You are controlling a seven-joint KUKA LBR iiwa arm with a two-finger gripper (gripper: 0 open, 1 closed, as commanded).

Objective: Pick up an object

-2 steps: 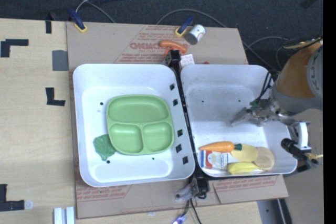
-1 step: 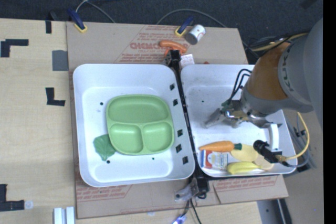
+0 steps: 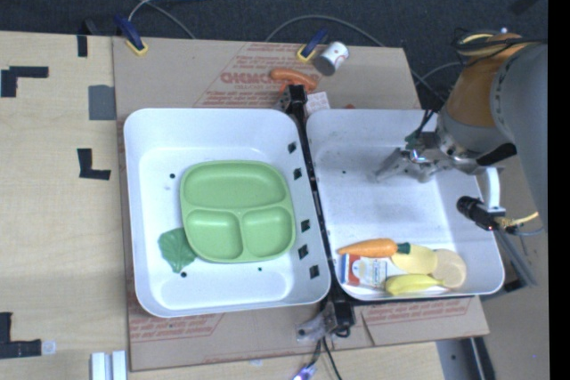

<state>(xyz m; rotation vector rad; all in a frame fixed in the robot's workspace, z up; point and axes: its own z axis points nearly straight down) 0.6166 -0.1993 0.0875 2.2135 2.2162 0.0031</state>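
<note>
My gripper (image 3: 392,165) hangs over the upper middle of the right bin (image 3: 356,138), its fingers spread apart with nothing between them. Along that bin's near edge lie an orange carrot (image 3: 368,248), a white carton with a red label (image 3: 363,270), a yellow banana (image 3: 412,284) and a pale yellow round piece (image 3: 434,262). They sit well below the gripper in the view, apart from it. In the left bin (image 3: 142,147) a green divided plate (image 3: 238,210) rests at the middle, with a dark green leafy piece (image 3: 176,249) at its lower left corner.
The arm (image 3: 485,107) comes in from the right over the right bin's far corner. Behind the bins, on cardboard, lie an orange object (image 3: 292,76), a grey cylinder (image 3: 330,58) and blue-yellow clamps (image 3: 132,36). Cables run across the dark floor beyond.
</note>
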